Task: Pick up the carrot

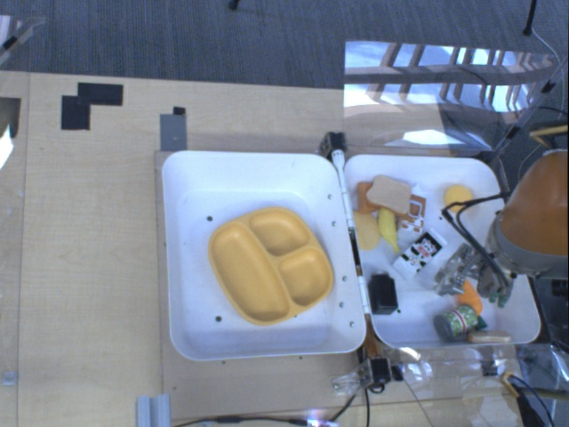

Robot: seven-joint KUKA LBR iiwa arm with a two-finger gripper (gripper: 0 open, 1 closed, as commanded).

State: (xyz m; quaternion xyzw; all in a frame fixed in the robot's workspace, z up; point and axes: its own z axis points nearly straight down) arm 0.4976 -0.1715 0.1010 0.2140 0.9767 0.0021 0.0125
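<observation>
Gripper (pixel 469 278) low in right bin (pixel 524 327), over carrot (pixel 471 301); finger state indiscernible; lift apparently still outstanding.

Grey arm comes in from the right side, its broad orange wrist band (pixel 538 210) bulking at the frame edge. A black cable loops off the wrist toward the left. Metal two-finger gripper (pixel 464 278) hangs low, angled down and leftward. Finger spread is too blurred and cluttered to make out.
</observation>
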